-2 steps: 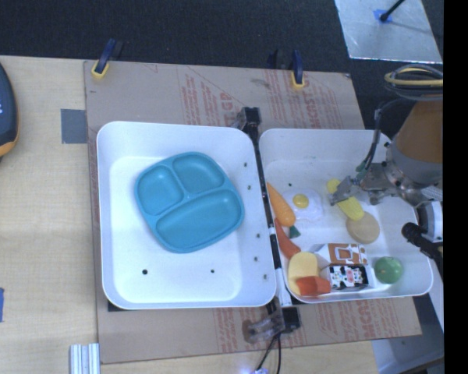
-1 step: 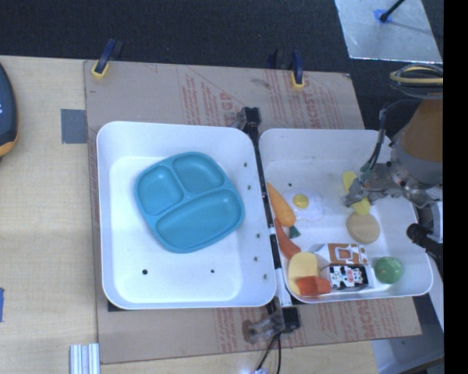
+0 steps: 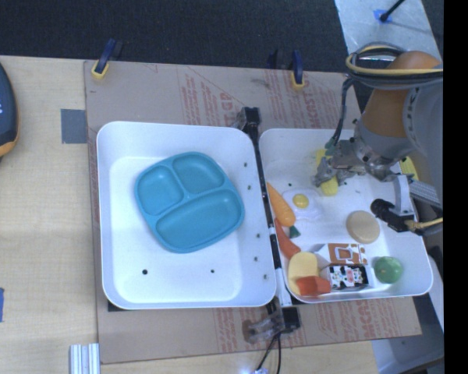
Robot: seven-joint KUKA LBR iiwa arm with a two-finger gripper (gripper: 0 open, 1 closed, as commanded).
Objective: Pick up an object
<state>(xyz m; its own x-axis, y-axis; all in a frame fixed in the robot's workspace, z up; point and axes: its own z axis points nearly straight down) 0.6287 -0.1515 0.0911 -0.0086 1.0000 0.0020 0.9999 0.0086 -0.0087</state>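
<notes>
The gripper (image 3: 333, 171) is seen low in the upper part of the right bin (image 3: 285, 148), at the frame's right, set down over a small yellow piece (image 3: 327, 185); whether that piece lies between the fingers cannot be made out, and the state of the jaws cannot be told either. The descent over this piece is judged to be a try at a grasp, the piece being the likeliest object of the task. The other candidates are left lower in the same bin: an orange carrot (image 3: 280, 204) along the bin's left wall, a fried egg (image 3: 300, 202) just beside it, a tan disc (image 3: 363, 226), a green ball (image 3: 388, 269) and a printed box (image 3: 348, 267) near the lower edge. In the left bin (image 3: 109, 209), at centre frame, a blue divided plate (image 3: 189, 201) is laid well apart from the arm's work.
</notes>
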